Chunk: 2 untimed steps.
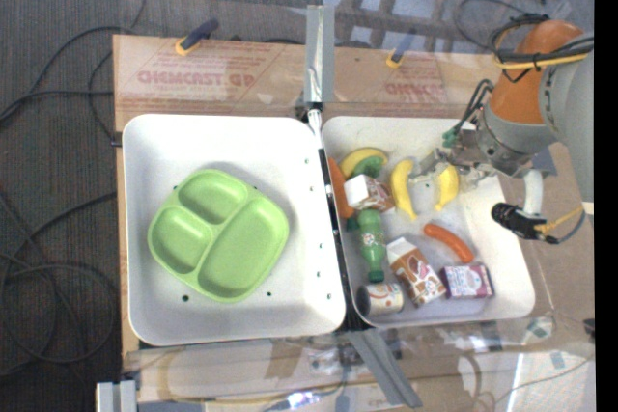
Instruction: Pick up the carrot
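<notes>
Orange and slender, the carrot [335, 187] lies along the left wall of the right-hand white bin [502, 299] — half tucked beside a small white carton [359, 192]. Well to its right the grey two-finger gripper [452, 155] hangs by two yellow bananas [422, 186] — whether its jaws are wide or closed, I cannot tell.

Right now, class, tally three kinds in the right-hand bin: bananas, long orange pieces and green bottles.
bananas: 3
long orange pieces: 2
green bottles: 1
Total: 6
</notes>
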{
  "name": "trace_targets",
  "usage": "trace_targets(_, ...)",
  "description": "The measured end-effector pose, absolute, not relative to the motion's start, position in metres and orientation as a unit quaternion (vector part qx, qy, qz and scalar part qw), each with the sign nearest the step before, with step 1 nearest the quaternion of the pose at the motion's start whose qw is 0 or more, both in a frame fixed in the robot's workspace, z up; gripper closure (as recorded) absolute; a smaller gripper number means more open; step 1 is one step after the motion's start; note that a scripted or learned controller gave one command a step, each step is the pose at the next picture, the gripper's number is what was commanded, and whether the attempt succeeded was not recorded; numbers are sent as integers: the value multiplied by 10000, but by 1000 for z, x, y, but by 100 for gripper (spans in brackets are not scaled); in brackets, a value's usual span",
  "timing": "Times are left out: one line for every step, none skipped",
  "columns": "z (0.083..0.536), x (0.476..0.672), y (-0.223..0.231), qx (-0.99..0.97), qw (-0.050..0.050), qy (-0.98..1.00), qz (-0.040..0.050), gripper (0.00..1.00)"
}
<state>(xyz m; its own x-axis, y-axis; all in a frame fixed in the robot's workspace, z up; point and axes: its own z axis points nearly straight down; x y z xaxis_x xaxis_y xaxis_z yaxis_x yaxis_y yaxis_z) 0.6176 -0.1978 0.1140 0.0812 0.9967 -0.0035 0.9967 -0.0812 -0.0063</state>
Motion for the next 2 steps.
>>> trace_targets(92,646,-107,-8298,27,-5579,114,0)
trace_targets(88,622,-130,-8457,-33,-5337,-1,0)
